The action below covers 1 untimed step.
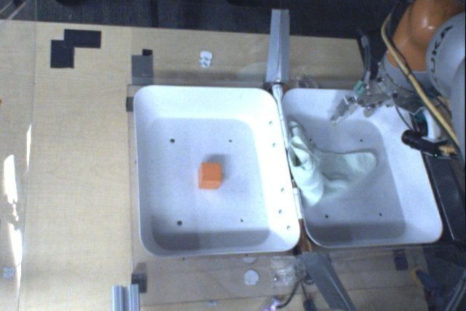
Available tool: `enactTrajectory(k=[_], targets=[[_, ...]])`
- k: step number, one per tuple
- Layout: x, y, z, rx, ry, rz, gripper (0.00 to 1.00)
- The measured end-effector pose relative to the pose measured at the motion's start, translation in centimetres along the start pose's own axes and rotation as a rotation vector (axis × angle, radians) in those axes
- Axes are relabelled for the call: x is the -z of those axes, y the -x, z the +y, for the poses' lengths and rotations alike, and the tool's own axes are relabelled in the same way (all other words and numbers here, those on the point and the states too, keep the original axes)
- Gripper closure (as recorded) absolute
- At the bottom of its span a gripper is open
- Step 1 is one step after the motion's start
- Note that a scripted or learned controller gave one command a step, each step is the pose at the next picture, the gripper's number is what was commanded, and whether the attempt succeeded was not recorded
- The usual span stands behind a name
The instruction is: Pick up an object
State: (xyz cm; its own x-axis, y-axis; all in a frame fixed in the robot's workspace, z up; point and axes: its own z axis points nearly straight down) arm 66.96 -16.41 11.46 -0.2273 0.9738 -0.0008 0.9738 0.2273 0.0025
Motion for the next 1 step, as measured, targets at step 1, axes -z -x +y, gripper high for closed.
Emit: enactTrajectory(k=[1], targets=[[1.25,-0.04,0.28,0.004,0.007,-0.003,1.0]])
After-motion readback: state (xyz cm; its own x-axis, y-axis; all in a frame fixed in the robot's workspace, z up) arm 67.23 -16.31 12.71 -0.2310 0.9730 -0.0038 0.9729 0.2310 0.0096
